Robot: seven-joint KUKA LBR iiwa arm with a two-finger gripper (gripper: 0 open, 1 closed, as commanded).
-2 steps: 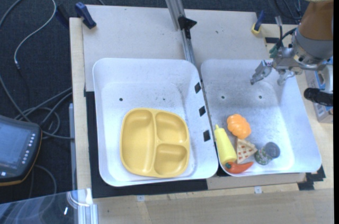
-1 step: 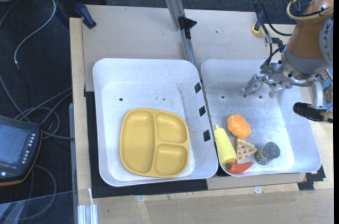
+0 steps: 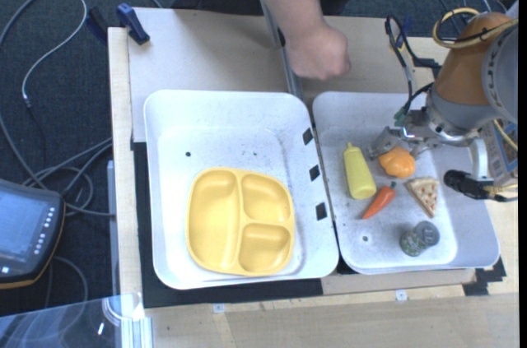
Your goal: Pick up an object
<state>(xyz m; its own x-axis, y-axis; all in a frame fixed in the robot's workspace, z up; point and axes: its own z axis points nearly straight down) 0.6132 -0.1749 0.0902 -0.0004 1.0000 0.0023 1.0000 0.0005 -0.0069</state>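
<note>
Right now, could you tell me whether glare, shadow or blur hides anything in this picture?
Camera view: even lighting, no strong glare on the right bin; soft shadows beside the yellow bottle and carrot; the person's hand looks slightly soft; the gripper is too small and cluttered to read.

Yellow tray (image 3: 240, 221), yellow bottle (image 3: 359, 172), orange carrot (image 3: 378, 202), white bins (image 3: 214, 124).
</note>
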